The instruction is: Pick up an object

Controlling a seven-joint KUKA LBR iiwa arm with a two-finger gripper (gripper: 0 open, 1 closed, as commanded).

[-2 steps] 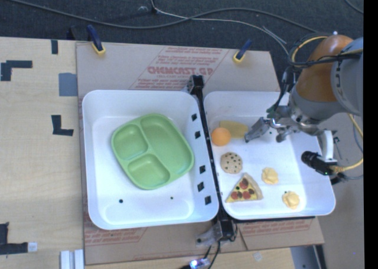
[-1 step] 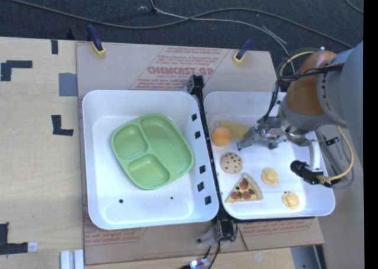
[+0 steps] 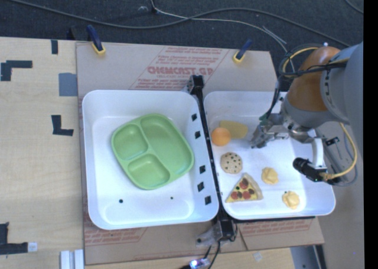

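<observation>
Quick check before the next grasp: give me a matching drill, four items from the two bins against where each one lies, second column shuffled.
Things:
1. green divided plate
2. orange ball
3. pizza slice
4. cookie

Places:
A. right bin, near the front edge
B. left bin, on its own
C. right bin, between the orange ball and the pizza slice
D. right bin, against the divider, beside a pale yellow piece

Pairs: 1-B, 2-D, 3-A, 4-C

The claw hovers in the right bin, right of the pale yellow piece.
</observation>
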